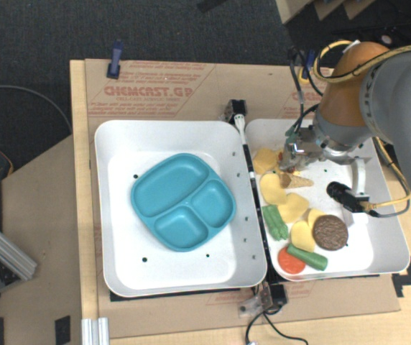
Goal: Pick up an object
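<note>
My gripper (290,162) is low in the right bin (381,246), at its far left part. It hovers over or touches a small tan cone-shaped piece (302,181) and a yellow toy food piece (265,160). Just in front of it lies a rounder yellow piece (271,187). I cannot make out whether anything is held. Toward the bin's front are another yellow piece (294,207), a green pod (275,221), a brown round cookie (330,232), a red tomato (289,261) and a green pickle (308,257).
The left bin (112,192) holds a blue divided plate (184,200) near its middle. The ridge between the two bins (252,185) runs close to the gripper's left. The grey arm with its orange band (349,85) comes in from the upper right.
</note>
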Controlling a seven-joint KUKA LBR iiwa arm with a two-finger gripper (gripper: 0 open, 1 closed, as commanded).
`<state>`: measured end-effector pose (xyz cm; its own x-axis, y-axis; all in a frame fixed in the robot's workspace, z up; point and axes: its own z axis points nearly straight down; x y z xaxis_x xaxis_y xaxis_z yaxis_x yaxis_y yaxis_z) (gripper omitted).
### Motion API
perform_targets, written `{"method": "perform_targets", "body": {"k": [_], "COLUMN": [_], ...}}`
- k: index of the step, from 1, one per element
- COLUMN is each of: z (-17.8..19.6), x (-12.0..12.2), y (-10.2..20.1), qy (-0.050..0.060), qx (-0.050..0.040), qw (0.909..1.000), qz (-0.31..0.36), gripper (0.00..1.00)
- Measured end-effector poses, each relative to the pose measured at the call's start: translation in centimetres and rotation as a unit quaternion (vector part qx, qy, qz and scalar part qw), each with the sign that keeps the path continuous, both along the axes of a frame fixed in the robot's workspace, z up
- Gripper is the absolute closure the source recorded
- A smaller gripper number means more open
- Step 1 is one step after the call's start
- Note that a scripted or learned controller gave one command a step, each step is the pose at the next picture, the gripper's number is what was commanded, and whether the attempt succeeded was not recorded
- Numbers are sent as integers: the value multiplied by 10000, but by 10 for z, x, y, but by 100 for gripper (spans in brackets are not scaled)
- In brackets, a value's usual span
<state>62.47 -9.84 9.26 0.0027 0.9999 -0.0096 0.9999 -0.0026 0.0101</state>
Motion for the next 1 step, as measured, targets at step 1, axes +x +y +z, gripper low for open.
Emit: {"method": "perform_targets", "body": {"k": [1], "z": [11], "x": [1], "y": [0], "qy": [-13], "qx": [1], "qw": [10000], "qz": [-6], "gripper": [100]}}
